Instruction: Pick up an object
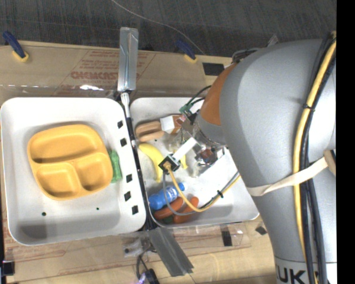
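In the right bin (239,197), several small objects lie along the left side. A yellow banana (149,153) rests by the divider, with a tan bun-shaped piece (147,129) and a white block (167,123) behind it. Near the front sit a blue object (159,199) and an orange-red object (180,206). My gripper (192,149) hangs low over the middle of this bin, just right of the banana, with the grey arm and its orange band (216,99) covering the bin's right half. A yellow cable (173,189) loops over the blue object.
The left bin (23,218) holds a yellow divided tray (68,158) with a green object (115,165) against its right edge. A metal bar (128,58) stands at the back between the bins. Blue clamps (15,45) grip the cardboard's far edge.
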Controlling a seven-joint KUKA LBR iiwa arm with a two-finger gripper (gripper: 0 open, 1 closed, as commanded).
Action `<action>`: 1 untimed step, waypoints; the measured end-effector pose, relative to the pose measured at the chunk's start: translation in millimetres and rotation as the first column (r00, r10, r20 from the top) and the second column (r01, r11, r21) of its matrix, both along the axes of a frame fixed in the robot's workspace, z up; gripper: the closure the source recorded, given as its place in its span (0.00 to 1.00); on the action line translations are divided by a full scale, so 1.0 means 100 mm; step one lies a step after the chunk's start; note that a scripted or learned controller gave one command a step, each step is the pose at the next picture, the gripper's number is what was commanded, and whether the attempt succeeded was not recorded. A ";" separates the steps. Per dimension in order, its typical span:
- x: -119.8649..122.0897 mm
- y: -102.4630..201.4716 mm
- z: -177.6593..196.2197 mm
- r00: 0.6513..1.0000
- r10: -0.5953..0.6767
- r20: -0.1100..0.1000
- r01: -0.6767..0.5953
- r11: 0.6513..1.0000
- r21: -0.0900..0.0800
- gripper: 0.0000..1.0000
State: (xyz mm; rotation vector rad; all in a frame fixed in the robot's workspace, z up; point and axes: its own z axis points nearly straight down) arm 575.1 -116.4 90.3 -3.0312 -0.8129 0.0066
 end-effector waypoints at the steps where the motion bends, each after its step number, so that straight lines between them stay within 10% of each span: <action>1: -1.00 -0.55 0.11 0.964 -0.264 -0.002 0.264 0.964 0.000 0.00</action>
